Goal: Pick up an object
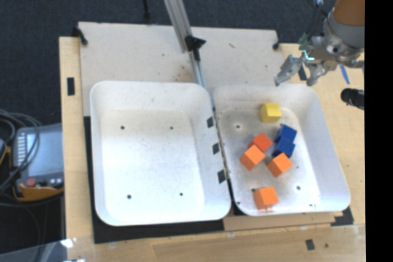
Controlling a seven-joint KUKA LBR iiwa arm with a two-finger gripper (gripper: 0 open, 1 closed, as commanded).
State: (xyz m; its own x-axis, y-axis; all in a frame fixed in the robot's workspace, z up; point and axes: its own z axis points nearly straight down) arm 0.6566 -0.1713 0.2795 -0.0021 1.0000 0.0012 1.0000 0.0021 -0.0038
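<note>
Four orange cubes [252, 157], two blue blocks [285, 140] and a yellow cube [270, 111] are held in the right bin [328, 150], while the tool [296, 72], spread open and gripping nothing, is poised beyond that bin's far rim.

We see two shallow white plastic bins side by side on the pale wooden bench [153, 46]. The left bin [104, 101] shows its speckled floor. The right bin [322, 132] holds a small yellow cube [270, 111] near its far edge, two dark blue cubes [285, 139] touching each other at the middle, and four orange cubes [252, 156], one alone by the near edge. The metal two-finger gripper [299, 73] hangs over the right bin's far right corner, fingers spread apart, nothing between them.
</note>
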